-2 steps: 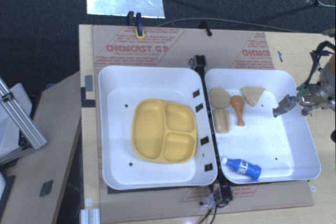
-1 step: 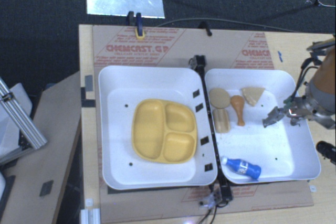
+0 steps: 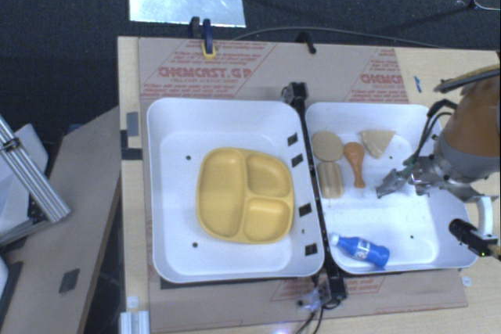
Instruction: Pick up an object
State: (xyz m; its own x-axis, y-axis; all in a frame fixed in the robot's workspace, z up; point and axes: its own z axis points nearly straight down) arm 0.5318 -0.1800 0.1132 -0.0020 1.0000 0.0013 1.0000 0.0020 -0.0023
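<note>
In the right bin lie a pale wooden brush with a round head, a small orange-brown wooden spoon, a beige wedge-shaped piece and a blue bottle with a white cap. The bottle rests on its side near the bin's front left corner. My gripper hangs over the middle of the right bin, just right of the spoon and below the wedge. Nothing shows held in it. The left bin holds a yellow divided plate.
The grey arm with its orange band covers the right bin's right side. Black clips run along the divider between the bins. A cable crosses the cardboard sheet behind the bins. A metal rail sits at far left.
</note>
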